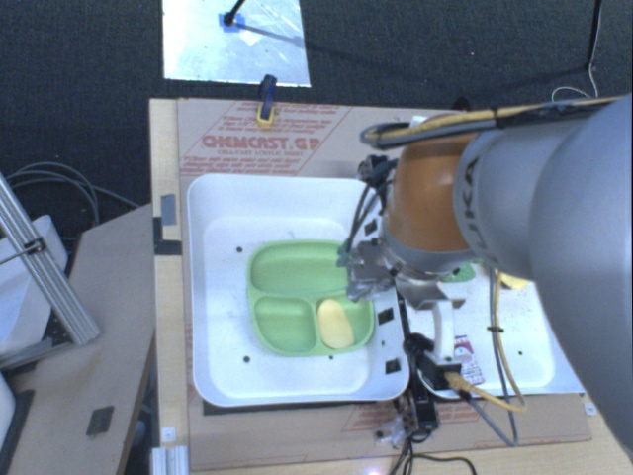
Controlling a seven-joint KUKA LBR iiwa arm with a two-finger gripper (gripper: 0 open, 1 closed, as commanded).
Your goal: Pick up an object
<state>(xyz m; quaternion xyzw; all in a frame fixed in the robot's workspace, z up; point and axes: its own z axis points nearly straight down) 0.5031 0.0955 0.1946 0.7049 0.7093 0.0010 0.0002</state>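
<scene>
gripper (pixel 361 277) low over green tray (pixel 297 300) in left bin (pixel 213 265) | yellow object (pixel 335 324) beside it, likely target | finger state: cannot tell

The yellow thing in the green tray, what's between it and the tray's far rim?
In the camera view, just bare green tray floor and a raised divider ridge lie between the yellow object and the far rim.

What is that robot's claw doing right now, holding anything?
Gripper: above the green divided tray in the left bin; open, shut or holding something cannot be told.
</scene>
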